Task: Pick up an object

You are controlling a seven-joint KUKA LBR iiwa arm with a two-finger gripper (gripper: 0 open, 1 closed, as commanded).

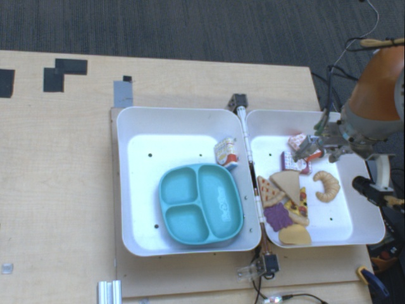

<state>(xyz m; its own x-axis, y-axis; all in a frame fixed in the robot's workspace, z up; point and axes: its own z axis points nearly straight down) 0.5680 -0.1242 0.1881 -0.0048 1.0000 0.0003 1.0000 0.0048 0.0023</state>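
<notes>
Arm: the grey arm (373, 116) with its orange band is seen at the right edge of the frame, reaching over the right bin (364, 230).
Gripper: the gripper (309, 149) is placed low over the upper part of the right bin, above a red and white packet (297, 145); whether it is released or clenched cannot be told, and nothing is seen held.
Croissant: a croissant (327, 185) is found right of centre in the right bin, its long axis running roughly top to bottom of the frame, its tips curled leftward.
Other food: a pizza slice (271, 192), a sandwich wedge (288, 183), a purple piece (277, 217) and a yellow piece (295, 235) are heaped at the bin's lower left.
Left bin: a teal divided plate (201, 202) and a small carton (226, 151) are held in the left bin (136, 170).
</notes>
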